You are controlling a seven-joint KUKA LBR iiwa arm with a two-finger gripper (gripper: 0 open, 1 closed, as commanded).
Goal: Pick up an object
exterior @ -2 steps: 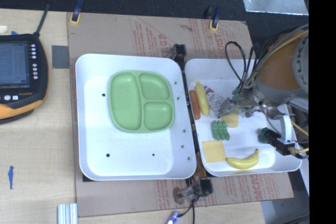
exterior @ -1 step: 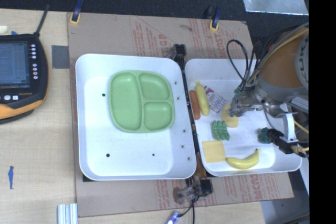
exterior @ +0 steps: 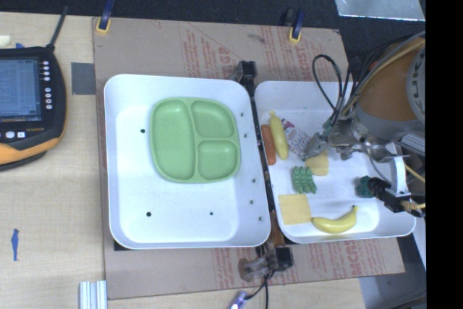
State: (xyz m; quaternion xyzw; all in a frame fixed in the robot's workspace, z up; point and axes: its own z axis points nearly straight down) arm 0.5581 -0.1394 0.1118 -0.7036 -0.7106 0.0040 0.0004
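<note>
Right bin (exterior: 318, 94): hand (exterior: 316, 147) above cheese cube (exterior: 318, 166).

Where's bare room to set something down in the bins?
Left bin: bare floor along the front and left of the green divided plate. Right bin: crowded; only a small patch between the green toy, the banana and the gripper.

Your left shallow white bin (exterior: 123, 221) holds green divided plastic plate (exterior: 194, 140); right shallow white bin (exterior: 394, 228) holds yellow plastic banana (exterior: 336, 221), near edge; yellow cheese square (exterior: 294, 208) left of it.
</note>
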